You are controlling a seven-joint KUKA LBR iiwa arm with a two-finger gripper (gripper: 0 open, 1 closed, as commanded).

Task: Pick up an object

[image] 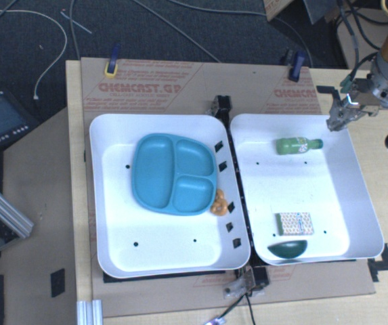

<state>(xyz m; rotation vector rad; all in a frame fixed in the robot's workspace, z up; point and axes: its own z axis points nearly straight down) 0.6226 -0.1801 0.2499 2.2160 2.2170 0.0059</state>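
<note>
A small green bottle (299, 145) lies on its side near the back of the right bin (356, 181). A patterned square packet (294, 223) rests near that bin's front, and a dark green bowl-like piece (288, 249) sits at its front rim. In the left bin (112, 181) lies a blue divided plate (173, 174) with a small orange-brown lump (219, 204) against its right edge. My gripper (341, 118) hangs over the back right corner of the right bin, to the right of the bottle and apart from it, with nothing between its fingers that I can see.
Black clips (226, 181) line the seam between the two bins. Clamps (112, 65) hold the cardboard sheet at the back. Cables trail over the dark floor behind, and a screen device (1, 117) sits at the left.
</note>
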